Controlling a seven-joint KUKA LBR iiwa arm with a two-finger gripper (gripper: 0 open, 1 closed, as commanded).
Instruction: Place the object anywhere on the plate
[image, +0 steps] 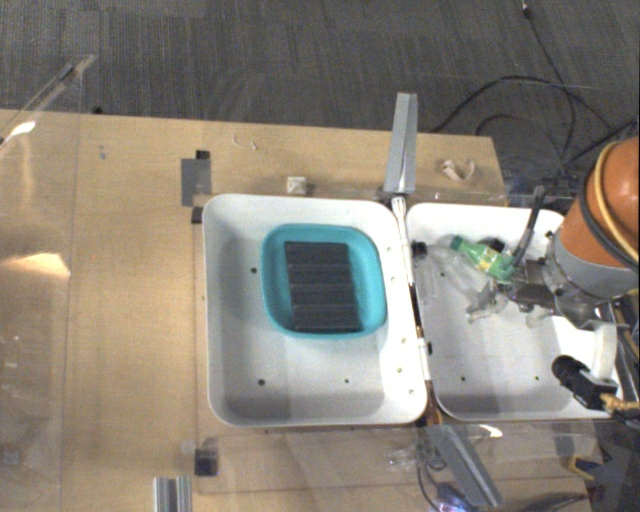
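Plate (372, 275), teal, with dark ridged insert, sits in left bin (240, 380). Green bottle (483, 256) lies in right bin (480, 385), touching claw (492, 300); claw state indiscernible.

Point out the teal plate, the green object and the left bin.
teal plate (374, 290): camera view, its right rim.
green object (490, 260): camera view, its green middle.
left bin (300, 385): camera view, bare floor below the plate.

Robotics lab: wooden bench (110, 300) on grey carpet (250, 50), two white bins (225, 300), loose cables (540, 90), KUKA arm (600, 220).
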